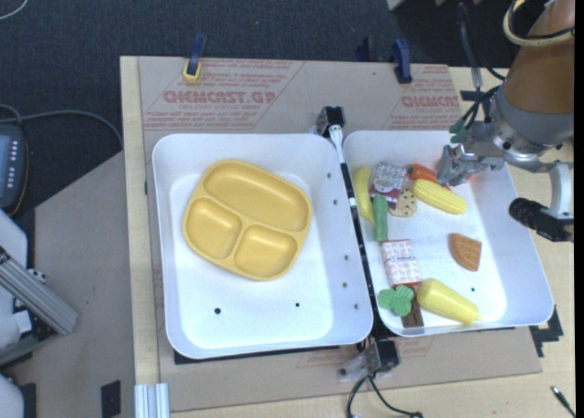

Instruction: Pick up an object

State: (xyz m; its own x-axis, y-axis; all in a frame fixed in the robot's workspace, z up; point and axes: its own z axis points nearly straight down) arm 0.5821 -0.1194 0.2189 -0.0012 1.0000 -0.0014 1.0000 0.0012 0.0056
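My gripper [452, 168] hangs low over the far part of the right bin [511, 252], just above the corn cob [440, 197] and an orange-red piece [422, 172]. Nothing shows between its fingers. Beside them lie a banana [363, 193], a cookie [403, 205], a wrapped snack [390, 176] and a green stick [380, 218]. Nearer the front lie a pink packet [400, 263], a brown wedge [465, 251], a yellow pepper-like piece [447, 301] and a green leafy toy [396, 300].
The left bin [182, 307] holds a yellow three-compartment plate [245, 218]. A black divider with clamps [347, 197] runs between the bins. The bench is cardboard-covered [274, 88], with clips at its far edge. A black fitting [538, 217] juts over the right bin's right rim.
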